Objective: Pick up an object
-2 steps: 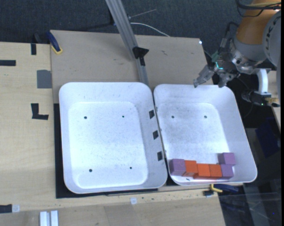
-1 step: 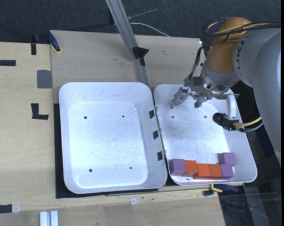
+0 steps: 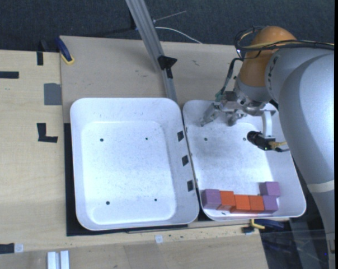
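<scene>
Hovering over the far corner of the right bin (image 3: 281,167): gripper (image 3: 218,116), looking spread apart, with nothing showing between the tips.

Lying well apart from it, against the same bin's near wall: blocks (image 3: 242,202), purple and orange, packed touching in a row. Running left to right along the wall, that row's long axis; stacking up a little at the right end, where one purple block (image 3: 270,188) is sitting higher than the rest.

Judging by the look: small, light, stiff cubes, probably foam or wood, flat-sided and not fragile, not likely to be slipping much under a firm pinch.

Making things awkward: the tight packing and the wall, leaving little room on either side of most blocks.

Looking easiest to take: the raised purple block, or the purple end block (image 3: 212,197) at the left, gripping across the free faces, from far side to near side.
</scene>
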You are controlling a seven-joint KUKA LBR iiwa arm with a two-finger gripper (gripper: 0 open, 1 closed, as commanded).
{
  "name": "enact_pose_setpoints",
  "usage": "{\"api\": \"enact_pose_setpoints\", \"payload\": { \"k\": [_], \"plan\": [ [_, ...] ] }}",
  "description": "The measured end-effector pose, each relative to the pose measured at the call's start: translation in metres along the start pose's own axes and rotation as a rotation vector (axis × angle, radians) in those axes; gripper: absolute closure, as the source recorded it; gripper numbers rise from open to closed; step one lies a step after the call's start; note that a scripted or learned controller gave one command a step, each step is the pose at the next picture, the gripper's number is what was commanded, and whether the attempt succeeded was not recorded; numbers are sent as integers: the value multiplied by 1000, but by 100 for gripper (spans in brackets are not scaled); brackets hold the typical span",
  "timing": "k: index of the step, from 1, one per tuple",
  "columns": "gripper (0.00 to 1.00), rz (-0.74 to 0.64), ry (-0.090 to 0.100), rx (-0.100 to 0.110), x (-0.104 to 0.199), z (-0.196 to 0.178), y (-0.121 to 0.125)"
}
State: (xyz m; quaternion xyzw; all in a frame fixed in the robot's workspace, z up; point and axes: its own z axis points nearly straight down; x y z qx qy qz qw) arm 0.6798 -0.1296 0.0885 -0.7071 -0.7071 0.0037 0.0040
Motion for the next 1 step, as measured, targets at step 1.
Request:
{"api": "enact_pose_setpoints", "payload": {
  "k": [1],
  "plan": [
    [0, 0, -1, -6, 0, -3, -44]
  ]
}}
